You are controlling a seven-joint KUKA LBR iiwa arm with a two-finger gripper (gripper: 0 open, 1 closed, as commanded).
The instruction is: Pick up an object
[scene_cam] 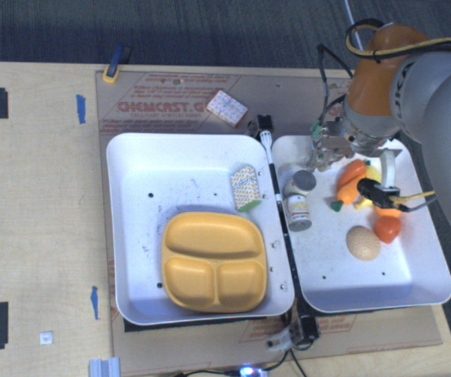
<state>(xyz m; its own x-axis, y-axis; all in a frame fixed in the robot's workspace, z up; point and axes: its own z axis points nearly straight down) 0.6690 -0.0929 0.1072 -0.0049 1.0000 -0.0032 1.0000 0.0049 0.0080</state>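
Note:
My gripper (325, 154) hangs over the far left part of the right bin (414, 289), just left of an orange carrot-shaped toy (351, 176). Beside the carrot lie a yellow piece (364, 194) and a red-orange round toy (387, 227). A beige egg-shaped object (363, 243) rests nearer the front. A small can with a grey top (297, 209) lies by the bin's left wall, below the gripper. In the left bin (131, 210) sit a yellow divided tray (214, 260) and a small patterned packet (245, 187).
A pink patterned card (226, 107) lies on the cardboard behind the left bin. A blue and yellow clip (115, 63) sits at the cardboard's far left corner. The arm's grey body and orange band (379, 77) cover the right bin's far right side.

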